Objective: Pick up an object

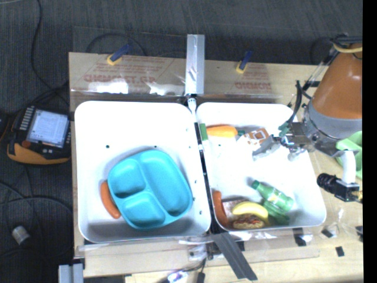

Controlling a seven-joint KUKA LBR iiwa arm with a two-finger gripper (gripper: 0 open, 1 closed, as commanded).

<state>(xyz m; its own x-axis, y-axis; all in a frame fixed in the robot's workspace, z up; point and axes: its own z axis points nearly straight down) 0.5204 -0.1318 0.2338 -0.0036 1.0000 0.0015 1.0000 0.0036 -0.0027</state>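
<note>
My gripper [277, 151] hangs over the upper right part of the right bin [306, 175], its two fingers spread open with only white bin floor between them. One finger [264, 149] points left, just below a small brown and white packet [257, 136]. An orange carrot-like piece [221, 131] lies at the bin's top left. Toward the front lie a green bottle [272, 197], a yellow banana [250, 208], a brown burger-like item [248, 221] and a red sausage [217, 205] along the left wall.
The left bin [94, 122] holds a blue divided plate [150, 187] with an orange-red sausage [109, 199] beside its left rim. The arm [339, 99] stands over the right bin's right edge. A handheld device [41, 131] lies on the floor at left.
</note>
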